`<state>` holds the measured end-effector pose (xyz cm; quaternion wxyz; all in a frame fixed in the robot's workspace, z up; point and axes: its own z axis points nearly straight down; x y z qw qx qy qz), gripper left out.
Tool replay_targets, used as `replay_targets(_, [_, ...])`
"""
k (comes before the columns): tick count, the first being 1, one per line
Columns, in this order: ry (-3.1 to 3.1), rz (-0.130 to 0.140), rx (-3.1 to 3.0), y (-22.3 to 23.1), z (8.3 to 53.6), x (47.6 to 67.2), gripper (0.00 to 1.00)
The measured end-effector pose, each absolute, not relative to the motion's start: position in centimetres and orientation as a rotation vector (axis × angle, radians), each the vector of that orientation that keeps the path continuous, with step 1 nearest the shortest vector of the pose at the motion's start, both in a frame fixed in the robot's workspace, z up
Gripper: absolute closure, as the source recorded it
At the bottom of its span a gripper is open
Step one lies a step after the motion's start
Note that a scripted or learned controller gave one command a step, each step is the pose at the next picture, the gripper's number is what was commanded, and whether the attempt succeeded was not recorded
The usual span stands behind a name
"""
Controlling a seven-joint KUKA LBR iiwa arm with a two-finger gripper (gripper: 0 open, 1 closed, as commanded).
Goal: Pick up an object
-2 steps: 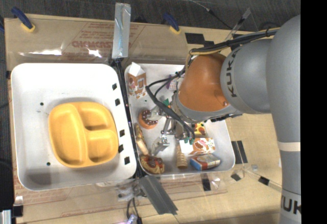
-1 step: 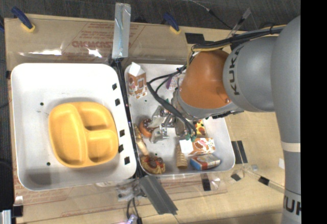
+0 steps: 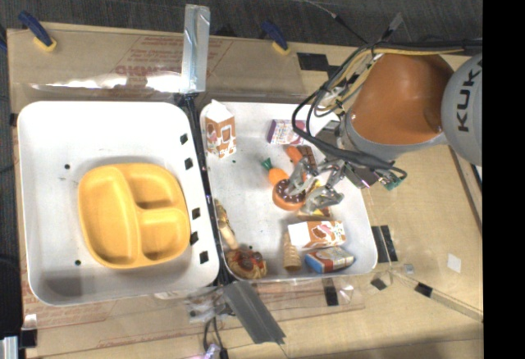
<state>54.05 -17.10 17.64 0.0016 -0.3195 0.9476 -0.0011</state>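
A yellow divided tray (image 3: 131, 214) lies in the left bin (image 3: 41, 136). The right bin (image 3: 246, 210) holds a small milk carton (image 3: 220, 129) at its upper left, a purple packet (image 3: 283, 133), and boxes (one blue) along the bottom. The gripper (image 3: 314, 188) hangs directly over an orange toy (image 3: 287, 197) mid-bin; whether its fingers are clenched I cannot tell.

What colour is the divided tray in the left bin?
Yellow. The divided tray shows plainly in the camera view, lying in the left bin.
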Motion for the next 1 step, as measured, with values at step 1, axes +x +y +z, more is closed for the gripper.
replay_targets(1, [3.082,-0.005,-0.579,-14.42,27.19,53.99,1.00])
